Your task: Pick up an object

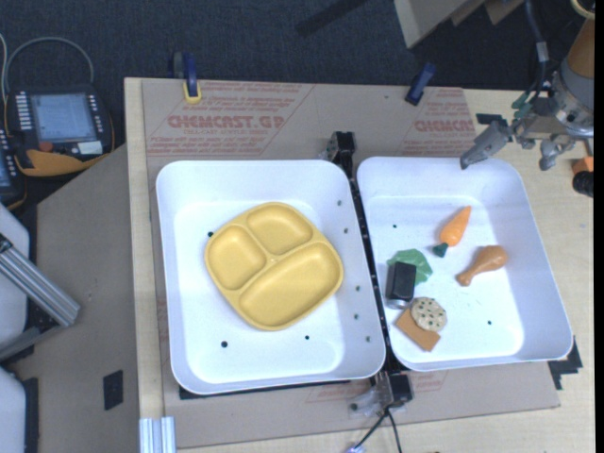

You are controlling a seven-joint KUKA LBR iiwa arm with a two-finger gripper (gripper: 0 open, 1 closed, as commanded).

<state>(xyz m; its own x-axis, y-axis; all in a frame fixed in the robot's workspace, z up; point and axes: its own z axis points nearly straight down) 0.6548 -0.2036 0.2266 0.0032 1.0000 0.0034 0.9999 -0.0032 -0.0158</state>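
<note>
The gripper (514, 147) hangs over the far right corner of the right bin (543, 333), its fingers spread apart and grasping nothing; one grey finger (483, 147) slants down toward the left and the other sits further right, at the view's edge. Every loose thing in that bin lies nearer and to the left of the gripper. Closest is the toy carrot (455, 226), its long axis slanting from its orange tip at far right to its green stem at near left. Just beyond it, nearer still and a little to the right, lies the toy drumstick (481, 264), slanting along much the same line. Further left and nearer sit a green piece (413, 260) with a small black block (402, 280) lying on it, and a cookie (427, 314) resting on a brown cracker (415, 331). The left bin (189, 347) holds a yellow divided plate (274, 264), well apart from the arm. The likeliest pick seems to be the carrot: the gripper would have to travel nearer and slightly left, descend, and close across the carrot's short width.
</note>
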